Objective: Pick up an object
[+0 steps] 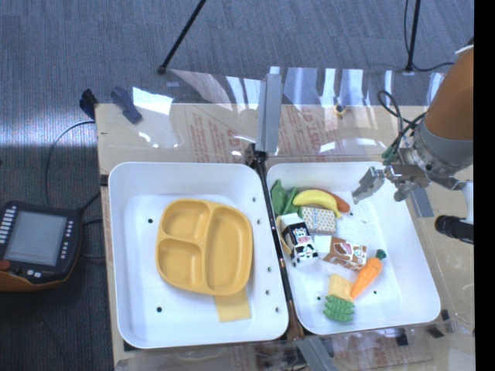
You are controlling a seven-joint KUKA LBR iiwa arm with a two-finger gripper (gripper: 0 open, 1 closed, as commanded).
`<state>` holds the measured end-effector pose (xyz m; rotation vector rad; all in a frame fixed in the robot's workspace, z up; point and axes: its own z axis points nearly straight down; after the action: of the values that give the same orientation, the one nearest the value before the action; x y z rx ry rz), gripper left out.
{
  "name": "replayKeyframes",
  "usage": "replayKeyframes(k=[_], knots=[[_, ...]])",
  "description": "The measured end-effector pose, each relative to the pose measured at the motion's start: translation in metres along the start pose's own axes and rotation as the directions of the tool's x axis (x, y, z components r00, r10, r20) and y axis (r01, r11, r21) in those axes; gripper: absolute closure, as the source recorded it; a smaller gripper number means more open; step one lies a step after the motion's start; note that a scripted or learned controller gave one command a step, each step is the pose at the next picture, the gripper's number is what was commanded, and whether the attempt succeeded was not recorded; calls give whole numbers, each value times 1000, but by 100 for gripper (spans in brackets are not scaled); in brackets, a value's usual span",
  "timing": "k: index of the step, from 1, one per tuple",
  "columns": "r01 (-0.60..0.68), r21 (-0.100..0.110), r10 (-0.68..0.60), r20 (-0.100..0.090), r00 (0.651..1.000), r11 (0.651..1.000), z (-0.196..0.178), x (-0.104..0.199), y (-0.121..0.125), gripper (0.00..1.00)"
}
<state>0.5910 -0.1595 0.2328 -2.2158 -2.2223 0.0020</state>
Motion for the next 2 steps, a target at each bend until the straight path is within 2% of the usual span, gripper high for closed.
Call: replayKeyframes(k=[1, 2], knots=[[1, 16, -1, -4, 1000, 1000, 101, -2, -97, 0], [58, -8, -58, 4, 998, 998, 142, -9, -113, 0]])
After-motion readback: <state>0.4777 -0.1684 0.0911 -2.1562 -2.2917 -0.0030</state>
